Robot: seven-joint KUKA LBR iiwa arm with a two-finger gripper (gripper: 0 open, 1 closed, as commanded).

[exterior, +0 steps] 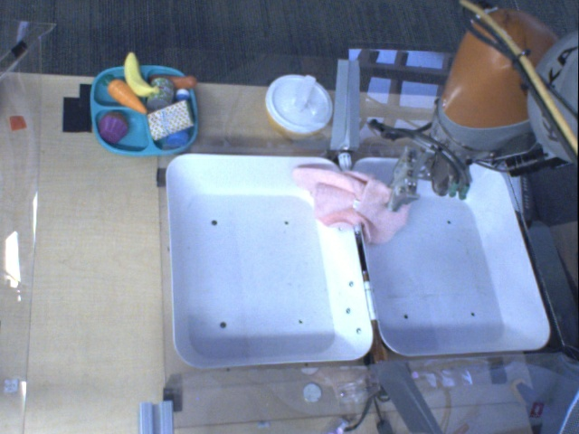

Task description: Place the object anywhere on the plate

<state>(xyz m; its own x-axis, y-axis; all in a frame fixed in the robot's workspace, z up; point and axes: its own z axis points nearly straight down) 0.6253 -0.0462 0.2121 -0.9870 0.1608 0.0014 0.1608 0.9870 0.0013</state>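
Observation:
A crumpled pink cloth (348, 202) lies draped over the wall between the two white bins, part in the left bin (253, 269) and part in the right bin (461, 278). My gripper (399, 195) hangs over the back left corner of the right bin, its tip right at the cloth's right end and touching or just above it. A blue divided plate (136, 143) sits on the bench at the far left, beyond the left bin, apart from the gripper. It carries toy food: a banana, a carrot and other small pieces.
A white lidded bowl with a yellow rim (298, 105) stands behind the bins near the middle. A grey upright post (342, 116) rises at the back between the bins. The arm's orange band (488, 70) looms over the right bin's back edge.

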